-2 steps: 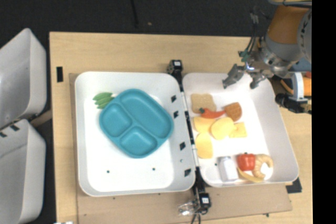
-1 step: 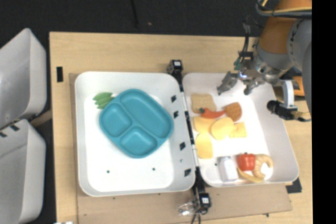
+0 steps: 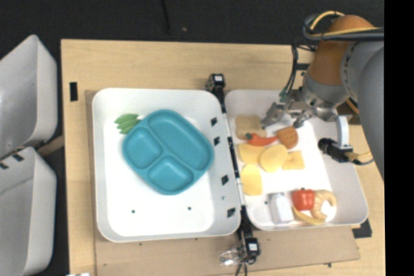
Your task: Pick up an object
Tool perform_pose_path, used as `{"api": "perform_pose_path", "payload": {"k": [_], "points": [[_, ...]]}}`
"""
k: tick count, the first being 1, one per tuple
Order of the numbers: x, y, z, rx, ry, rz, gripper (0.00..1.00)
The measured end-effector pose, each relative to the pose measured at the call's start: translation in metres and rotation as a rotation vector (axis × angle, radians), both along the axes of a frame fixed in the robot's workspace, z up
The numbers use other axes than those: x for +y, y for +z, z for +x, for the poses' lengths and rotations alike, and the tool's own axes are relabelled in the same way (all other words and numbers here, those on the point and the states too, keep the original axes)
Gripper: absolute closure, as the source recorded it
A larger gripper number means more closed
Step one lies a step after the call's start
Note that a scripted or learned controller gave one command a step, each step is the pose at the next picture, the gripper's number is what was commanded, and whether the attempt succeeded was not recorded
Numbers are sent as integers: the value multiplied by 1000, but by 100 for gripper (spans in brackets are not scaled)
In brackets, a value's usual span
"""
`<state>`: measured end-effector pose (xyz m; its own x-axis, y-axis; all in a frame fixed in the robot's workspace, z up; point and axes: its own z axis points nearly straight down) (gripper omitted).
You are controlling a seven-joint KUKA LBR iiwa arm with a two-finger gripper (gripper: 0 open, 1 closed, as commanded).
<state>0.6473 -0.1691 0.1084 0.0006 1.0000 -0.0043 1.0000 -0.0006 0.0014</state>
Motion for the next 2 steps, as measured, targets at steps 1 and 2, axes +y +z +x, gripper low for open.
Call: {"api": "perform_pose_path", "payload": {"k": [1, 2], "points": [[-2, -8, 1, 0, -1, 1, 0], [-2, 3, 2, -3, 0, 1, 100]]}}
